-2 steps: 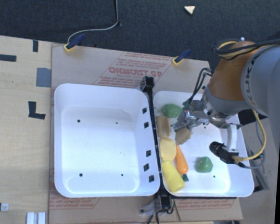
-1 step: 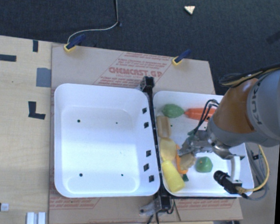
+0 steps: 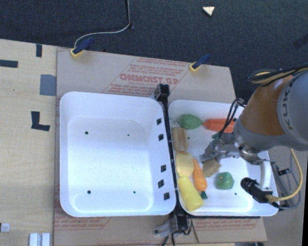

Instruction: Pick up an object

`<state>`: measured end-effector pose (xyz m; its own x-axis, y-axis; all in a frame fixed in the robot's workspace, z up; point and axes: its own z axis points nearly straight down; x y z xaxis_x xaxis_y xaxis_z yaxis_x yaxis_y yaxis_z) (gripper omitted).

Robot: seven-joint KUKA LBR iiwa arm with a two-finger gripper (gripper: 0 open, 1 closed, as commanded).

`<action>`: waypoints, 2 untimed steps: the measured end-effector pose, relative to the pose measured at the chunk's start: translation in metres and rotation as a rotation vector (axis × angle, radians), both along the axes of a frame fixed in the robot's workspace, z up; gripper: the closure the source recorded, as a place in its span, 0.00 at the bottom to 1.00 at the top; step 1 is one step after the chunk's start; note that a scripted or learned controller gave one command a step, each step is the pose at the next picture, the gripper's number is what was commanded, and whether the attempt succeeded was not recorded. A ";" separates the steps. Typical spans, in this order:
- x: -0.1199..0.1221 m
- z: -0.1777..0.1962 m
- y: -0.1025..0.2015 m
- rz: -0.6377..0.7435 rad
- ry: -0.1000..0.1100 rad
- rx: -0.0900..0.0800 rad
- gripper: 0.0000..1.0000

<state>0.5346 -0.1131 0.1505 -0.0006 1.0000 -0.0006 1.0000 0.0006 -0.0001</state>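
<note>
Tan piece under the claw, right bin

Tan piece (image 3: pixel 210 168) lies in the right bin (image 3: pixel 243 206), directly beneath the gripper (image 3: pixel 213 155), touching or nearly touching its tips. Cannot tell how the claw is set; wrist hides it. Orange carrot (image 3: pixel 199 177) just left of the claw, long axis running toward the bin's near wall. Green round object (image 3: pixel 224 180) just beyond, on the near side. Judgement: a straight descent suits the tan piece.

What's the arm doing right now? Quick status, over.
Gripper low in right bin, over a tan piece. Nothing seen held. Orange carrot and green piece close by.
</note>
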 end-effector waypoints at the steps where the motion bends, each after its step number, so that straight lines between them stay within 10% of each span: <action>1: 0.030 0.035 0.085 0.010 -0.003 0.004 1.00; 2: 0.048 0.062 0.146 0.008 -0.001 0.004 1.00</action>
